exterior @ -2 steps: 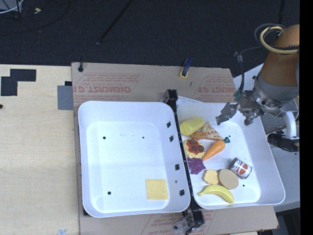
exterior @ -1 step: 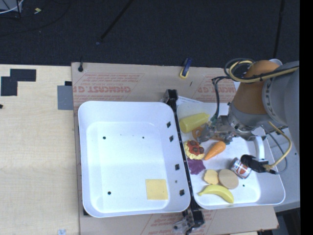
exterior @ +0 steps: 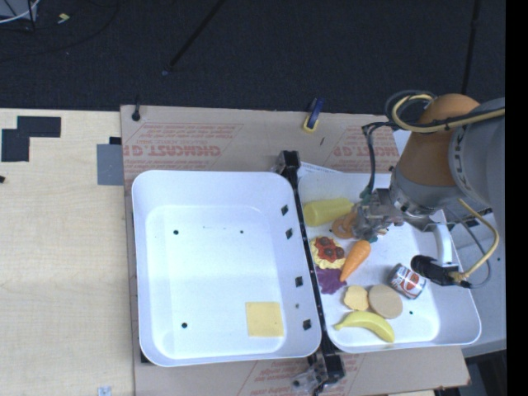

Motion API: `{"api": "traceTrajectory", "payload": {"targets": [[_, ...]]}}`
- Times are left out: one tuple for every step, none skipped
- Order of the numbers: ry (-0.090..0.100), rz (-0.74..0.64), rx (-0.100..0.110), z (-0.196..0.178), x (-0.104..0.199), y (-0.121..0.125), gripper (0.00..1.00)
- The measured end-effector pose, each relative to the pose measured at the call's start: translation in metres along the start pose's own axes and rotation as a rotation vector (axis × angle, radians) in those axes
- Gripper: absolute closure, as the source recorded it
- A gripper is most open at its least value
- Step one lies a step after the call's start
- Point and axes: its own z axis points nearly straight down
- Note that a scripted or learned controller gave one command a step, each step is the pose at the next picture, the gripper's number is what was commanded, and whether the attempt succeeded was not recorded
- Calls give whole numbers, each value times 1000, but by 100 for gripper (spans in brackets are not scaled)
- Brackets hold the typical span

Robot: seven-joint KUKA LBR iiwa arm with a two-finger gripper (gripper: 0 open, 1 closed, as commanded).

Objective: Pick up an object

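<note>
While arm reaches into right bin (exterior: 462, 324), gripper (exterior: 369, 221) hangs over carrot (exterior: 355, 259) top; finger state cannot tell; yellow slice (exterior: 264, 319) in left bin (exterior: 153, 221).

The left bin (exterior: 157, 221) lies open except for a yellow slice (exterior: 264, 319) at its near right. In the right bin (exterior: 462, 324), toy food (exterior: 355, 258) crowds the left side; its near right corner is bare.

— What does the arm (exterior: 474, 151) look like?
— Grey, rounded casing, with a broad orange band (exterior: 433, 151) above the wrist.
— Any cables?
— Yes. A yellowish one coils over the orange band, thin black ones run beside it, and another yellowish loop hangs at the right.
— And the gripper (exterior: 369, 221)?
— Dark grey metal.
</note>
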Motion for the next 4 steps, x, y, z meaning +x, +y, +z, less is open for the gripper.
{"api": "traceTrajectory", "payload": {"targets": [[0,2,0,0,-1,0,0],[-6,0,11,26,-2,30,0],[-8,5,14,25,29,35,0],[-2,-3,-11,24,17,-8,0]]}}
